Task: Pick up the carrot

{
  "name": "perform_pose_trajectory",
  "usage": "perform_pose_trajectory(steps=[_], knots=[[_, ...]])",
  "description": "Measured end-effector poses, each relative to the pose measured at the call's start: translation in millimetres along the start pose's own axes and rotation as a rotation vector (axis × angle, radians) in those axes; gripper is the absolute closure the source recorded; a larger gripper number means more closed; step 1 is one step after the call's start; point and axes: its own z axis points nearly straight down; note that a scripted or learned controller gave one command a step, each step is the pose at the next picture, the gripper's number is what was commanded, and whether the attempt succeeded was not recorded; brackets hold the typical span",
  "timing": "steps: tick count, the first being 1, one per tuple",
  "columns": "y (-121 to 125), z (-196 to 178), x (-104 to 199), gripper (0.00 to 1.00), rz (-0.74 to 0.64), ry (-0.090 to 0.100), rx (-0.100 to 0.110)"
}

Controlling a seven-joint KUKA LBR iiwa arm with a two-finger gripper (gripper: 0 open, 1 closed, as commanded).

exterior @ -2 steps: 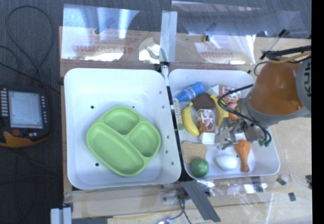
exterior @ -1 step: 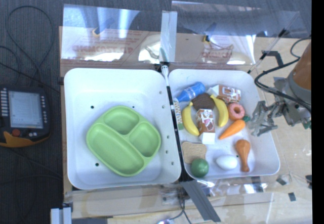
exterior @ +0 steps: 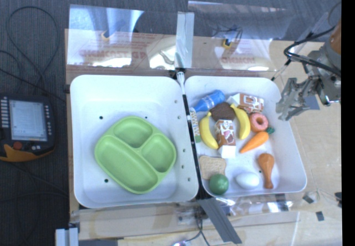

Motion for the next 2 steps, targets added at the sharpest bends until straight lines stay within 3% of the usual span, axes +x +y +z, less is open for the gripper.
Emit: perform_pose_trajectory(steps=[1, 2], knots=[[-0.5, 2.7, 1.1, 0.00, 0.002, 0.005, -0.002], [10.0, 148.9, 30.2, 0.00, -0.215, 0.016, -0.007]])
